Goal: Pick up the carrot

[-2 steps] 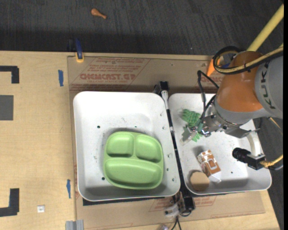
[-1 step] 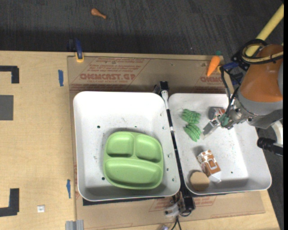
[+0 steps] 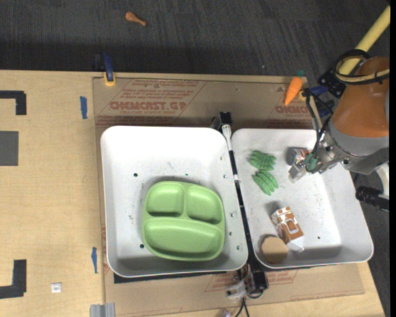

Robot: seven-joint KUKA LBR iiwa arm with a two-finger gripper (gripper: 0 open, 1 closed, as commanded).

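1. Far left: tan bench top (image 3: 49,186) carried black corner marks and blue tape bits; dark carpet floor (image 3: 216,37) ran along the top, with a small orange scrap (image 3: 135,19) lying on it.
2. Cardboard sheet (image 3: 154,102) under the bins read roughly "CHEMCAST GP" in red, printed upside down; the smaller print was unreadable.
3. Left bin (image 3: 117,186) held a green divided plate (image 3: 184,220), sitting toward its front, with bare floor behind it.
4. A black clip strip (image 3: 235,179) ran between the two bins, which touched.
5. Right bin (image 3: 346,241) held two green leafy pieces (image 3: 264,170) near its left wall, an orange-and-white wrapped packet (image 3: 288,226) and a round tan piece (image 3: 274,247) at the front; print on the packet was too small to read.
6. Carrot (image 3: 294,90) lay outside the bins, on the cardboard behind the right bin's back rim, tilted.
7. Gripper (image 3: 303,162) sat low over the right bin's back area, well apart from the carrot; jaws cannot tell, too blurred.
8. The right bin's middle and right side were open room.
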